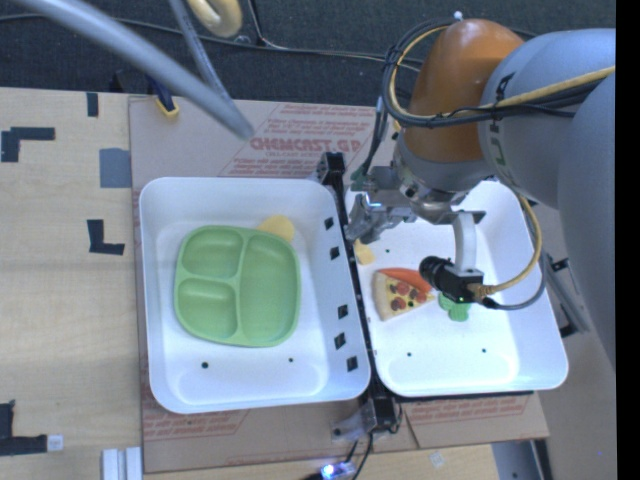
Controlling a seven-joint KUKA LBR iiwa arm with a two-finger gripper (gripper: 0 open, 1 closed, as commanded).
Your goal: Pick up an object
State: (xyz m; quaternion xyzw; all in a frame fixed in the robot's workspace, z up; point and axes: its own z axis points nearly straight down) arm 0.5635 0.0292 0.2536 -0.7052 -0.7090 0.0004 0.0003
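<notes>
The grey arm reached in from the right, its orange band bulging above the wrist, bent down over the right bin (520, 363). The end effector (372, 218) hung near that bin's far left corner; whether it was open or closed, I could not tell. A flat toy pizza slice (400, 294) lay toward the bin's left edge, a carrot-like orange piece (404, 275) touching it. A smooth green divided plate (238, 285) sat in the left bin (160, 368).
</notes>
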